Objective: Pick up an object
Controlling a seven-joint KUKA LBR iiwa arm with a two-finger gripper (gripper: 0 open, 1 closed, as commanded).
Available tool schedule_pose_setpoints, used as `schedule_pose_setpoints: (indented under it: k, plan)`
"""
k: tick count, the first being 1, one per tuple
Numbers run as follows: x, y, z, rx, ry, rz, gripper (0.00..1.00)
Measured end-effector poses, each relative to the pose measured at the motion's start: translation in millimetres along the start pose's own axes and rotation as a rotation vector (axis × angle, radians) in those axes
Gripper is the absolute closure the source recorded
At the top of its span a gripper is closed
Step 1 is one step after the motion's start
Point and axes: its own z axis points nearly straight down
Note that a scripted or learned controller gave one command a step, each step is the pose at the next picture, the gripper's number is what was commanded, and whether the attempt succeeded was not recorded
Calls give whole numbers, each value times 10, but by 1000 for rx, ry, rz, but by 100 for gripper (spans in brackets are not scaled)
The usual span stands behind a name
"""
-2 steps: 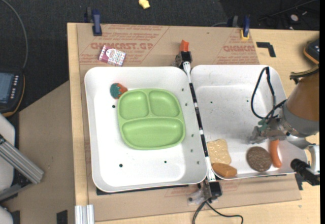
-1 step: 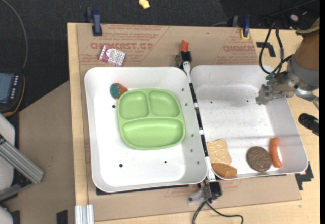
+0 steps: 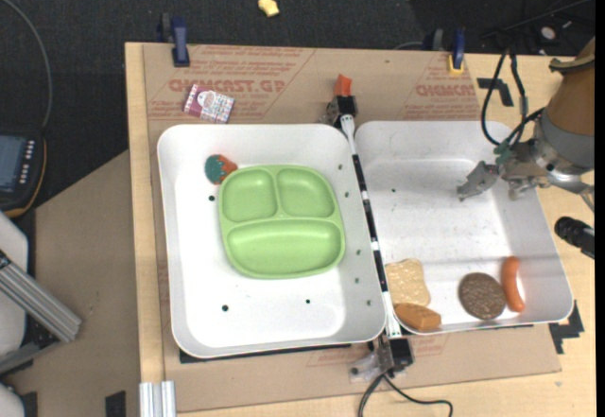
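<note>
In the right bin (image 3: 444, 146) several food items lie along the near edge: a pale cracker (image 3: 408, 280), an orange nugget (image 3: 419, 317), a round brown patty (image 3: 483, 295) and an orange sausage (image 3: 513, 283). My gripper (image 3: 492, 185) hangs over the far right part of that bin, well behind those items, open with nothing between its fingers. The left bin (image 3: 189, 245) holds a green divided plate (image 3: 281, 220) and, at the plate's far left corner, a small orange and teal round object (image 3: 220, 167).
A black clip and cable (image 3: 342, 109) sit at the seam between the bins on the far side. A small pink packet (image 3: 209, 102) lies on the cardboard behind the left bin. Blue clamps (image 3: 178, 39) hold the board's far edge.
</note>
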Motion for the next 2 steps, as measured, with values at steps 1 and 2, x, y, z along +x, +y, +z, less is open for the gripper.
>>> schedule_pose_setpoints:
  k: [1,2]
  plan:
    - [-263,576,680,-2,12,-4,0]
    - [-174,264,-1114,-17,-5,-1,0]
